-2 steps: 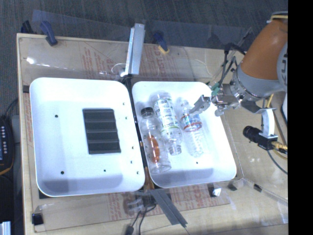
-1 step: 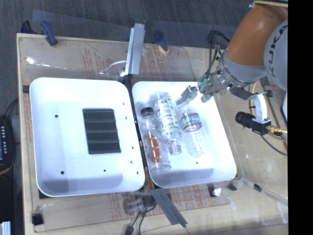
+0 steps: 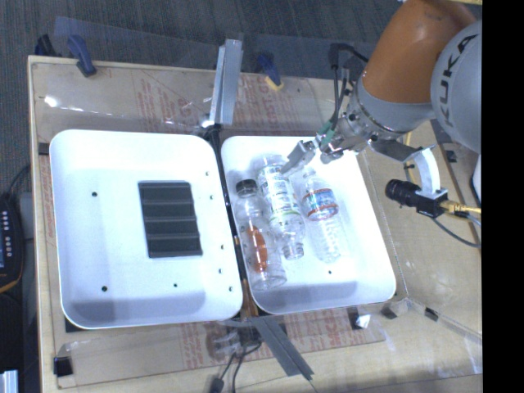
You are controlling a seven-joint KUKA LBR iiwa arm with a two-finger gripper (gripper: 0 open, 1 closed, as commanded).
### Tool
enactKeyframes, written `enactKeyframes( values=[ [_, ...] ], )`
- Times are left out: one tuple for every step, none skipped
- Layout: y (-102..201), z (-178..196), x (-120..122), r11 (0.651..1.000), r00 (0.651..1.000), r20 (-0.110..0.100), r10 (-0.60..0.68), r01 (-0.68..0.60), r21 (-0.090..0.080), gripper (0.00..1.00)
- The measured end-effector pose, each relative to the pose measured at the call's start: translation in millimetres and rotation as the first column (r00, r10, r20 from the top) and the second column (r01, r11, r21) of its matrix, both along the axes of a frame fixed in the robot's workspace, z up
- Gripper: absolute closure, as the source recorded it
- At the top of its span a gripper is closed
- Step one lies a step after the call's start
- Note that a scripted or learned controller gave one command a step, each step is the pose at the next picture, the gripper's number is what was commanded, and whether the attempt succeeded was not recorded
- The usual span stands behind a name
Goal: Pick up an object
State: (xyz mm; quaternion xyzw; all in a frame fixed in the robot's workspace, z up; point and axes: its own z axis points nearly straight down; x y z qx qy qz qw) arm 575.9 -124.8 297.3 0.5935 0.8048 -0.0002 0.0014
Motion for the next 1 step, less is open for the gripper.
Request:
enactKeyframes(
  values=[
    [-65.1, -145.7, 18.7, 1.0, 1.0, -0.008, 0.029, -0.029, 0.003, 0.0]
  ],
)
